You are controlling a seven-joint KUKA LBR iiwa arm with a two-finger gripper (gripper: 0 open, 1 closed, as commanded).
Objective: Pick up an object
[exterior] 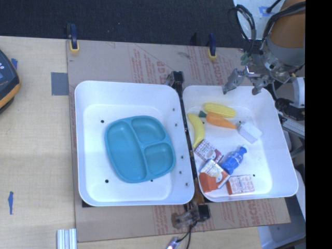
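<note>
Right bin point(280, 154): red-white packets point(240, 183) at the near edge, then blue bottle point(233, 160), banana point(196, 129), white block point(250, 132), carrot point(221, 122), corn point(219, 109) farthest. Blue tray point(140, 148) sat in left bin point(88, 139). Gripper point(243, 85) hung over the far rim, fingers spread wide, holding nothing.

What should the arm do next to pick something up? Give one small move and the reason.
Probably move the gripper toward the bin's middle and lower it over the corn cob. The jaws look spread and hold nothing, hovering at the far rim of the right bin, while the cob and the carrot lie just nearer the camera than the gripper.
</note>
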